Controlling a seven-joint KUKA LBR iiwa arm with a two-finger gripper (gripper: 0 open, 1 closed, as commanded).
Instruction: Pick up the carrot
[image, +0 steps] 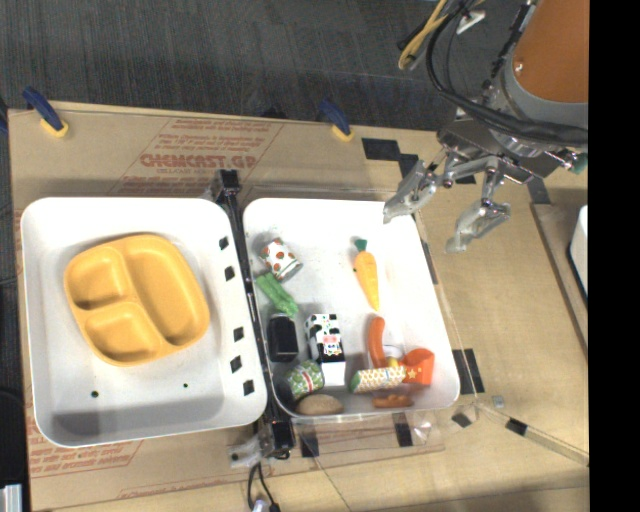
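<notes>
Jaws spread wide and holding nothing, the gripper (447, 213) hangs over the right bin's (432, 290) far corner — approach step — and must descend leftward onto the carrot (367, 272) lying mid-bin.

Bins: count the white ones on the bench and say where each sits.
2. The left bin holds a yellow divided tray. The right bin holds the carrot and other small items. The gripper hovers at the right bin's far right corner, fingers apart.
</notes>
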